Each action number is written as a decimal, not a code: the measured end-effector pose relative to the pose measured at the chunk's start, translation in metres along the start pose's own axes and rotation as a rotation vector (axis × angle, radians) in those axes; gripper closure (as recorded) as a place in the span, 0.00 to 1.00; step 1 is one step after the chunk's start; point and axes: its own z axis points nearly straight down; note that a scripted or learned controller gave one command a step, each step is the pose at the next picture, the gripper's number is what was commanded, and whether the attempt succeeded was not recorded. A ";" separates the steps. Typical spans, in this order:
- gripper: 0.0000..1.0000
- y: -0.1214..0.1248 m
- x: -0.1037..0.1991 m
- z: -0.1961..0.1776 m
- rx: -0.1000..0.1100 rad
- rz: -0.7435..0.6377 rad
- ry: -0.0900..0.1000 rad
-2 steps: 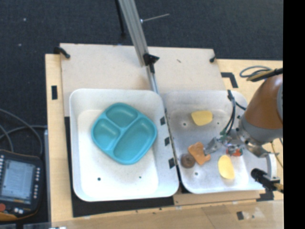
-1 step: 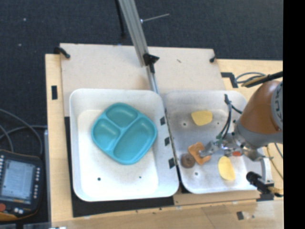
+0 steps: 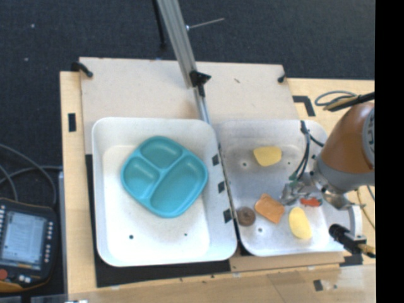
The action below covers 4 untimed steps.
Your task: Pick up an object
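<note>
The right bin (image 3: 252, 242) holds a yellow lump (image 3: 267, 156) near its back, an orange wedge (image 3: 270, 208) in the middle, a small brown round piece (image 3: 245, 216) beside the wedge, and a yellow oval (image 3: 300, 223) at the front right. My gripper (image 3: 297, 194) hangs low over the right bin, just right of the orange wedge and above the yellow oval. A small red piece (image 3: 310, 201) shows right beside it.
A teal divided plate (image 3: 165, 175) lies in the left bin (image 3: 107, 245). A metal rail (image 3: 180, 36) slants down from the top to the bins' shared edge. Cables (image 3: 334, 98) lie at the right, and a pendant (image 3: 22, 242) sits at the far left.
</note>
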 end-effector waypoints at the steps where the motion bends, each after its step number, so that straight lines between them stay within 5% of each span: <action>1: 1.00 0.008 -0.004 -0.045 0.001 -0.009 0.000; 2: 1.00 0.011 -0.005 -0.094 0.001 -0.009 0.000; 4: 1.00 0.033 0.086 -0.095 0.006 -0.013 0.004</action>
